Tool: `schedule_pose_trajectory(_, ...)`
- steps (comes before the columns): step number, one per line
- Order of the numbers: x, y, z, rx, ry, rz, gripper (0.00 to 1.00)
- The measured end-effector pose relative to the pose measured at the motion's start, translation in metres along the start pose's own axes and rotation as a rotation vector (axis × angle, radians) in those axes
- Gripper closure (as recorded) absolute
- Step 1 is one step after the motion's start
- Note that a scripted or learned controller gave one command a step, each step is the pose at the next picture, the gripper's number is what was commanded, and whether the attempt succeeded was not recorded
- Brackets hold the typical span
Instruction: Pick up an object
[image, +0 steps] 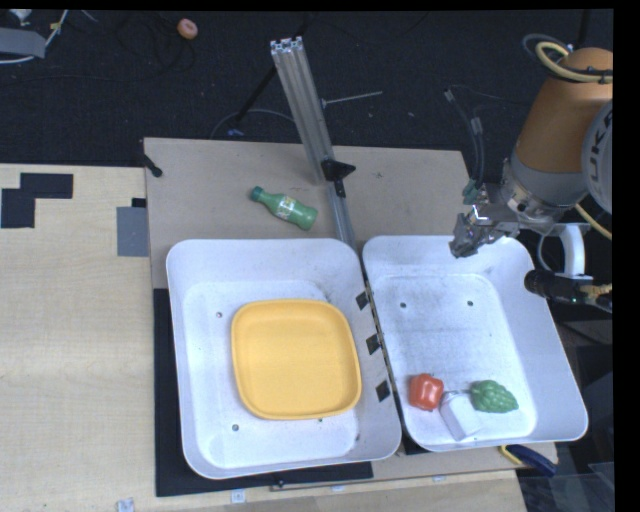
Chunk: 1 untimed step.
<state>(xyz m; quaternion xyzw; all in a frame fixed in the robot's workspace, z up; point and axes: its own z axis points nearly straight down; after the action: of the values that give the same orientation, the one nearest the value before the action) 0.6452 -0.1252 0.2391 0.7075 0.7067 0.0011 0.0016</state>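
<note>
Hovering over the far rim of the right-hand bin (540, 290), the gripper (468, 243) hangs at the end of the grey arm (560, 130), whose orange band shows just above the wrist. Whether the gripper is wide, narrow or holding something cannot be told from this slant: its tip is small and dark against the bin's edge.

Taking the right-hand bin as the landmark: a red pepper-like object (426, 391) lies inside it near its front left corner, and just beside that, toward the front rim, sits a small white block (459, 416). A green leafy-looking object (493, 397) rests just to the right of the block, touching or nearly touching it. All three lie well apart from the gripper, at the opposite end of the bin.

Adjoining this bin on its left is the second white bin (190, 290), which holds a yellow square plate (296, 358) lying flat in its middle. Behind that second bin, on the tan board (400, 190), a green bottle (284, 208) lies on its side. A metal rail (311, 110) slants up from the gap between the two bins toward the back of the bench.
</note>
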Motion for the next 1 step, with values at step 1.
schedule_pose_trajectory(1, -0.0008, 0.0006, -0.052, 0.0, 0.0, 0.0, 1.0)
